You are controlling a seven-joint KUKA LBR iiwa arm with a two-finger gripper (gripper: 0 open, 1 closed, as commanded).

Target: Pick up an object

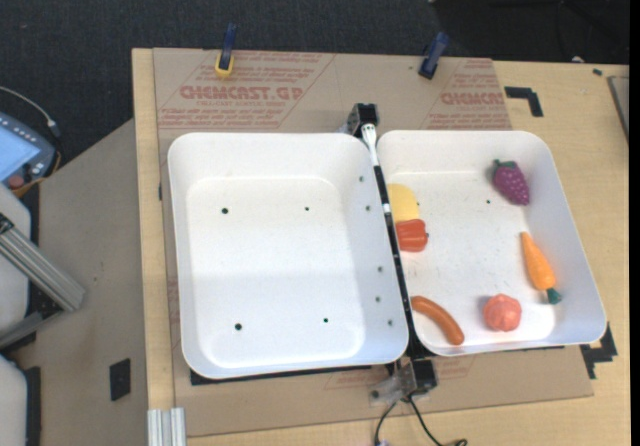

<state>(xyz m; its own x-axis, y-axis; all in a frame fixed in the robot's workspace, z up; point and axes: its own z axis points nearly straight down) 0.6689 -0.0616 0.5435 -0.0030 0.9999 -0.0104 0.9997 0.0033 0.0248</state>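
The things to pick all lie in the right bin (560,329), loosely scattered. The purple grapes (510,182) sit near the far right corner. The orange carrot (537,264) lies along the right wall. A reddish round fruit (502,312) and a sausage (437,319) lie close to the near rim.

A yellow piece (402,202) and a red pepper (411,234) touch each other, pressed against the left wall where the two bins meet. That wall leaves little room on their left side. I judge the grapes the easier pick, with bare floor on most sides.

The middle of this bin is open. The left bin (200,164) offers a wide flat floor. Both bins rest on a cardboard sheet (300,74), held at its far edge by clamps (228,49). Whether the gripper is wide or narrow I cannot tell.
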